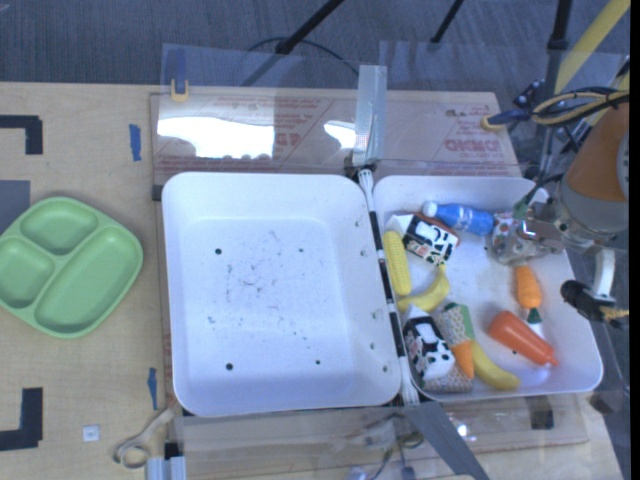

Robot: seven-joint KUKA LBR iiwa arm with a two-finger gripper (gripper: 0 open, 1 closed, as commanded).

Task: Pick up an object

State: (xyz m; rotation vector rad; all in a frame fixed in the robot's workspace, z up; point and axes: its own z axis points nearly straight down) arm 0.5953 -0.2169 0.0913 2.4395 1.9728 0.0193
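The jaws [515, 240] hang low in the right bin [590, 353]; I cannot tell their state. Just beside them lies a small orange carrot [527, 288], a blue bottle [462, 217] opposite

The arm [600, 168] is cut off by the right edge of the view. The gripper [515, 240], over the right bin's [590, 368] far right corner, is blurred; its fingers cannot be made out. Clear panels' glare hides the bench's [80, 168] far edge.
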